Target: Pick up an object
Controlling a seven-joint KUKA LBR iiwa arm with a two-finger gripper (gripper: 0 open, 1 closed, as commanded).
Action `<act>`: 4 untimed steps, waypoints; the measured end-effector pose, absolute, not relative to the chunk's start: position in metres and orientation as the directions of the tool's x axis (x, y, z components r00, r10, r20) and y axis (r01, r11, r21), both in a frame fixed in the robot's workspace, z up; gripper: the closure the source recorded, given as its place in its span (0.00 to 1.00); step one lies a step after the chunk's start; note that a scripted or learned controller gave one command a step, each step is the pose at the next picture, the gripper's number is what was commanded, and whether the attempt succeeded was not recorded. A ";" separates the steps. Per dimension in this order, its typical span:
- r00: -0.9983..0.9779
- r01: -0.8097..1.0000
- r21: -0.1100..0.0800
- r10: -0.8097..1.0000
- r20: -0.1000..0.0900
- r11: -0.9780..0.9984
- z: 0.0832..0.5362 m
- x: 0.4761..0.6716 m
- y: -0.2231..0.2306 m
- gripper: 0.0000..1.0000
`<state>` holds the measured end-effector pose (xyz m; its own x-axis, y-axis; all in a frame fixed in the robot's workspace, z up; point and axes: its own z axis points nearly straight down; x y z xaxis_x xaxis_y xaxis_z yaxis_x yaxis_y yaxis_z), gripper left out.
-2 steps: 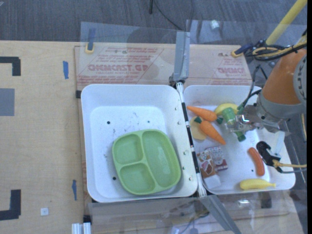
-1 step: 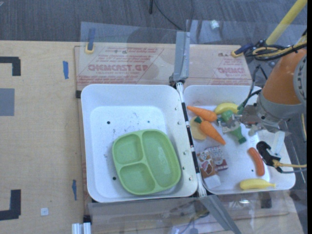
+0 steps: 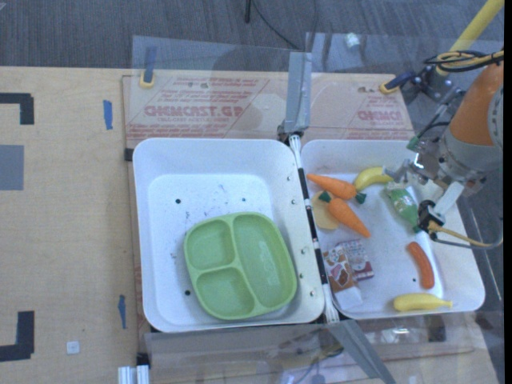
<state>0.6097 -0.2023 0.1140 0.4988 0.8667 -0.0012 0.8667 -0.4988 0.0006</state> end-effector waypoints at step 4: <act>0.476 0.880 -0.003 0.880 -0.001 -0.476 0.101 0.601 -0.183 1.00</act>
